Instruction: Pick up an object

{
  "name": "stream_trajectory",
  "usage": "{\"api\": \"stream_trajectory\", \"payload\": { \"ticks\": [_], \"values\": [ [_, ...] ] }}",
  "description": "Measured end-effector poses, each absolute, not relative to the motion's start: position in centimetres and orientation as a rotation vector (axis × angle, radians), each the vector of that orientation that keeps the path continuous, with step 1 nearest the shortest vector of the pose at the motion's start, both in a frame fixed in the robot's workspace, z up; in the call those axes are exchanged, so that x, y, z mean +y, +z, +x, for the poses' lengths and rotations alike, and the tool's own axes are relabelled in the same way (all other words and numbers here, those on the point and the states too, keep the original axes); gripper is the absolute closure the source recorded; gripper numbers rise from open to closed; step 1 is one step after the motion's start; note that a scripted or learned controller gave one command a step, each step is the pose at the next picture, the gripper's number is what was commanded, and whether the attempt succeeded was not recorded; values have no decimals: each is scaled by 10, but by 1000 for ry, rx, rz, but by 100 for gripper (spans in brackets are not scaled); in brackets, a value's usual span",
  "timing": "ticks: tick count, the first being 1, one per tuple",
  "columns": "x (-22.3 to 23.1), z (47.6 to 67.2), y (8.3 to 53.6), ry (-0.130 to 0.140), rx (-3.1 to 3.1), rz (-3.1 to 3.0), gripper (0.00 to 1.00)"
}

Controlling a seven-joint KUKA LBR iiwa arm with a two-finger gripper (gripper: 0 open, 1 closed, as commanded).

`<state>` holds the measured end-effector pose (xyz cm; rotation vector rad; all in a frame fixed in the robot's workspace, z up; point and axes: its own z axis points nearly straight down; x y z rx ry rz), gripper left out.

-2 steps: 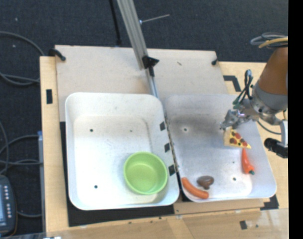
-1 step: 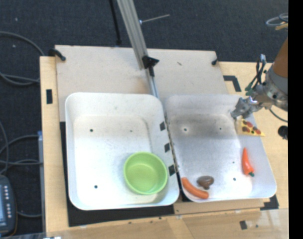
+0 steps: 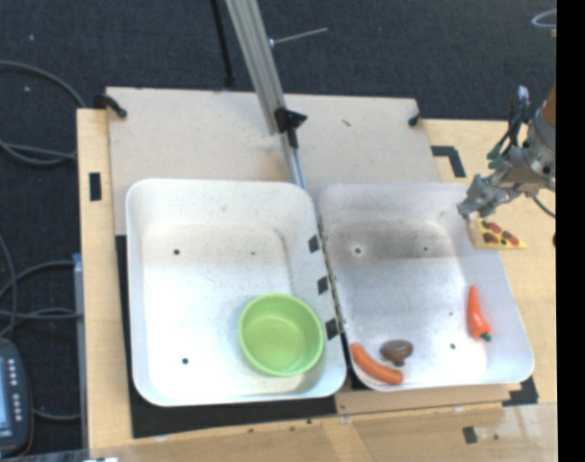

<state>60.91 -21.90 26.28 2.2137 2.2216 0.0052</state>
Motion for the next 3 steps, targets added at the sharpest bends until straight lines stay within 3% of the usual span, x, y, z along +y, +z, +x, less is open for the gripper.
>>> {"api": "stream_trajectory", "payload": {
  "ticks": [3],
  "values": [
    [-69,642,263,4,2228,2212,100]
  ]
}}
